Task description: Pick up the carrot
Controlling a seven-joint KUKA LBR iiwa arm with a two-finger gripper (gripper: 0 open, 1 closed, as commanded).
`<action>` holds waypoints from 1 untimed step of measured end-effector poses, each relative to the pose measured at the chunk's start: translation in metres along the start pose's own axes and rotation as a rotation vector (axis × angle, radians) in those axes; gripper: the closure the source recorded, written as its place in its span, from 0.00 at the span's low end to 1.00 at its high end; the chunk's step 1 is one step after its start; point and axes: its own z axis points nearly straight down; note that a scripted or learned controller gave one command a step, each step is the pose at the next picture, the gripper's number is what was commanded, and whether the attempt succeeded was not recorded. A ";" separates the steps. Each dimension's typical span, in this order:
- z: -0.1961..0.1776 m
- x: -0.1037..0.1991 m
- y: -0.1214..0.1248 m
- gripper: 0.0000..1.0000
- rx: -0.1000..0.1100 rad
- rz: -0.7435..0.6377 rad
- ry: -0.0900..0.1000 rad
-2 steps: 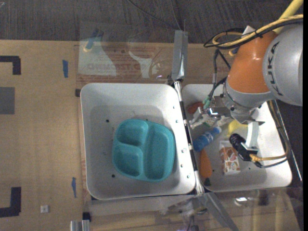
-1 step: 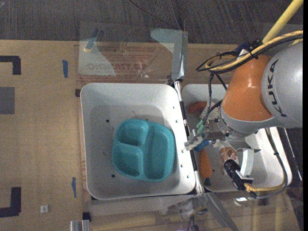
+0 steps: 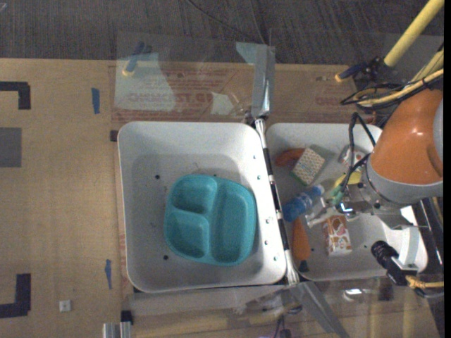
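Observation:
The carrot (image 3: 301,241) is a short orange piece lying lengthwise along the left wall of the right bin (image 3: 366,267), near its front corner. My gripper (image 3: 327,210) hangs over the middle of that bin, just up and to the right of the carrot. It is close beside a blue bottle (image 3: 301,203) and above a small printed carton (image 3: 338,234). Nothing shows held in it. The grey wrist with its orange band (image 3: 409,146) covers the bin's right side.
A speckled green-and-tan box (image 3: 309,165) and an orange-red piece (image 3: 287,157) lie at the back of the right bin. The left bin (image 3: 141,189) holds a teal divided plate (image 3: 211,219). Cables and a yellow hose (image 3: 416,27) run at the upper right.

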 end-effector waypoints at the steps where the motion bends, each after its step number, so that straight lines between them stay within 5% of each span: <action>1: 0.068 -0.022 0.002 0.00 -0.015 0.169 -0.001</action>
